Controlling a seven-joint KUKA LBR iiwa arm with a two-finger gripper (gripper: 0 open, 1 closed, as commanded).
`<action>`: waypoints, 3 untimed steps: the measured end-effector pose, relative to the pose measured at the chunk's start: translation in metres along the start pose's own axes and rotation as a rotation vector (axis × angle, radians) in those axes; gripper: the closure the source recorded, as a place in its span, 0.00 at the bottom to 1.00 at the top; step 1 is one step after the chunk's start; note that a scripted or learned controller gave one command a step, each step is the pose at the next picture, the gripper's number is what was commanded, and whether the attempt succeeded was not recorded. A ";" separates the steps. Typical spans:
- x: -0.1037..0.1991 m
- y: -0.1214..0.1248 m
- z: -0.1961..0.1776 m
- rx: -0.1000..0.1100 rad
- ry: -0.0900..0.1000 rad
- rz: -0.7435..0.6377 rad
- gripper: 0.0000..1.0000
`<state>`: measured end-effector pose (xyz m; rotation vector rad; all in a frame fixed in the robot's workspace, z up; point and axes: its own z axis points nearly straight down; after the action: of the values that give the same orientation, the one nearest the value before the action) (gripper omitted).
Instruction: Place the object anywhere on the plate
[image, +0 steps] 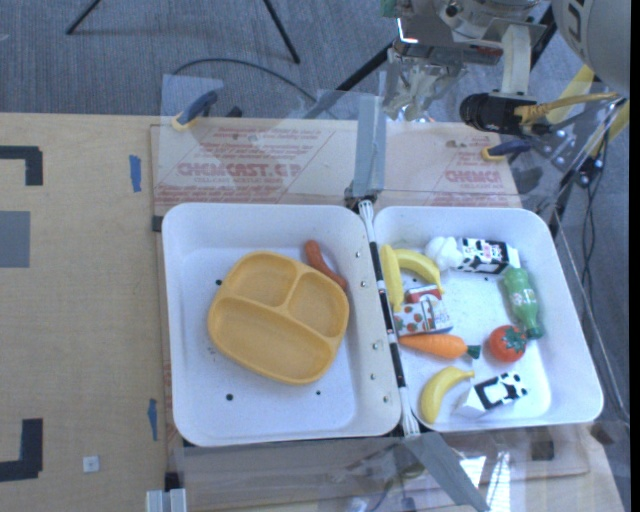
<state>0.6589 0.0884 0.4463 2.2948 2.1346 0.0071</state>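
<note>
A yellow plate (280, 315) with three compartments lies in the left bin (190, 250), with nothing on it. An orange-red sausage (322, 262) rests on the bin floor, touching the plate's upper right rim. My gripper (416, 92) hangs high above the bench's back edge, beyond both bins and just behind the divider between them. Nothing shows in it. The right bin (570, 330) holds several toy foods: two bananas (417, 265) (443, 390), a carrot (436, 346), a tomato (506, 343), a green bottle (521, 298) and a small strawberry carton (422, 313).
Two black-and-white cow-print cartons (482, 255) (498, 391) lie in the right bin, at the back and at the front. A yellow stick-shaped piece (390, 280) lies along the divider. Clear plastic sheets and clamps stand behind the bins.
</note>
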 end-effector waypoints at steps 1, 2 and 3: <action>0.000 0.000 0.000 0.000 0.000 0.001 0.00; 0.002 0.000 -0.011 -0.005 -0.001 -0.005 1.00; 0.002 0.000 -0.011 -0.004 -0.001 -0.004 0.00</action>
<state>0.6593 0.0908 0.4570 2.2874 2.1369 0.0107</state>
